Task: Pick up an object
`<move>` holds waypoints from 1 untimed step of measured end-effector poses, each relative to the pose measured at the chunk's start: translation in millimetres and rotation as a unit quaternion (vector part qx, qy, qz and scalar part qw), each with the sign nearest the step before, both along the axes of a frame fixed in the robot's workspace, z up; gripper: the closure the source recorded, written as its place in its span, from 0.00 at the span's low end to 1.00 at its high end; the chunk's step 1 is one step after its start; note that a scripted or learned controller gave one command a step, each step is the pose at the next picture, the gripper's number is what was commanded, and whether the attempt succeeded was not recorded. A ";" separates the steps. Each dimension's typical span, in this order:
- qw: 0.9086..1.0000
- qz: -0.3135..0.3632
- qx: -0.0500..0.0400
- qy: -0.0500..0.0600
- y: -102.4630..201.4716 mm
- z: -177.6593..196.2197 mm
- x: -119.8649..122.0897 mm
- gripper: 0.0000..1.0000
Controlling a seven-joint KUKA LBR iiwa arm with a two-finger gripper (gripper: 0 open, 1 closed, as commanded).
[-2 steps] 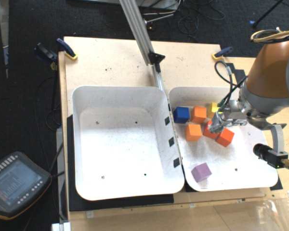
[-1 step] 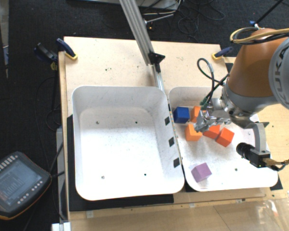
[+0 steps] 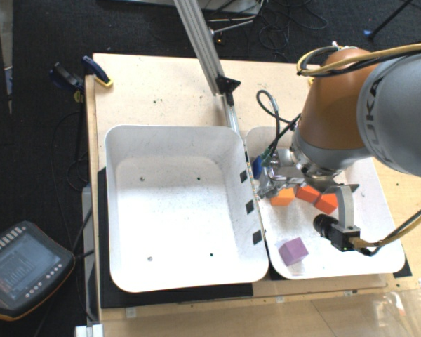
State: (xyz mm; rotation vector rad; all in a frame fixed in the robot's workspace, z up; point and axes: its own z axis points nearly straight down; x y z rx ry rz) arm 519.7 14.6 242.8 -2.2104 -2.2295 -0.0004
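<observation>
My gripper (image 3: 269,184) hangs low over the left part of the right bin (image 3: 379,258), close to the wall shared with the left bin. An orange block (image 3: 283,198) lies just below and right of it, touching or nearly touching the gripper. A second, red-orange block (image 3: 318,199) lies a little further right, partly under the wrist. A purple cube (image 3: 292,251) sits apart near the bin's front edge. The bulky orange and grey wrist hides the back of the right bin.
The left bin (image 3: 119,153) stands beside the right one. A slanted metal pole (image 3: 200,37) reaches down to the bins' back edge. A blue-and-yellow clamp (image 3: 84,76) lies at the bench's far left corner. A teach pendant (image 3: 21,265) sits off the bench.
</observation>
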 end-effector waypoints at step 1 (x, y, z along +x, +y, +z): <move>1.000 0.000 0.000 0.000 64.3 -4.0 0.0 1.00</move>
